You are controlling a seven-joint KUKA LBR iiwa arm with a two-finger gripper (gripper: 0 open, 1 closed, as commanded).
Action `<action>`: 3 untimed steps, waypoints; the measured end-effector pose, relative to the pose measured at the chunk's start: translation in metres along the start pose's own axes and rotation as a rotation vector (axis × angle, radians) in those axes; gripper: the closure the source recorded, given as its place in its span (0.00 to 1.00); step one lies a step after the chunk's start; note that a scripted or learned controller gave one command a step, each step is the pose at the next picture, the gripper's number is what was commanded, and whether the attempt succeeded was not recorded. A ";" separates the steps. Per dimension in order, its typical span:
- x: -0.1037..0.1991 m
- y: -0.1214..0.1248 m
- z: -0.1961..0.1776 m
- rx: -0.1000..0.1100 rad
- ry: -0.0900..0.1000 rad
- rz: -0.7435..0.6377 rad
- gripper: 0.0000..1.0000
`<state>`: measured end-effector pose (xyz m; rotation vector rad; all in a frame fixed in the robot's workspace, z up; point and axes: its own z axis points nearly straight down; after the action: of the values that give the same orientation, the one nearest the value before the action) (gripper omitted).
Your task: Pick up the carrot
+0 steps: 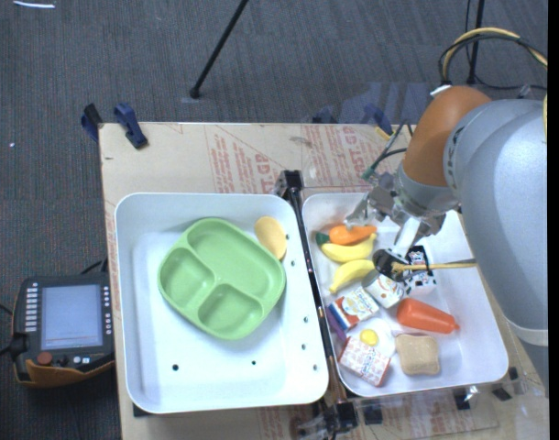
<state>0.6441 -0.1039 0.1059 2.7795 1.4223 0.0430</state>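
Observation:
The carrot [351, 235], orange with a small green top at its left end, lies in the upper left part of the right bin [476, 287], just above two yellow bananas [347, 252]. My gripper [378, 213] hangs over the bin's upper middle, just right of and above the carrot's thick end. I cannot tell whether it touches the carrot. Nothing shows as held.
The right bin also holds a small milk carton [355, 308], an orange cone-shaped piece [426, 317], a bread slice [418, 354] and a patterned box [367, 356]. The left bin [137, 337] has a green divided plate [223, 278] and a yellow piece [271, 236].

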 end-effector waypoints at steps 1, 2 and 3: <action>0.002 -0.005 0.001 0.002 0.000 0.225 0.00; -0.006 -0.038 0.017 0.029 -0.023 0.406 0.00; 0.006 -0.031 0.019 0.027 -0.029 0.744 0.00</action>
<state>0.6236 -0.0810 0.0866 3.1287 0.3171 -0.0079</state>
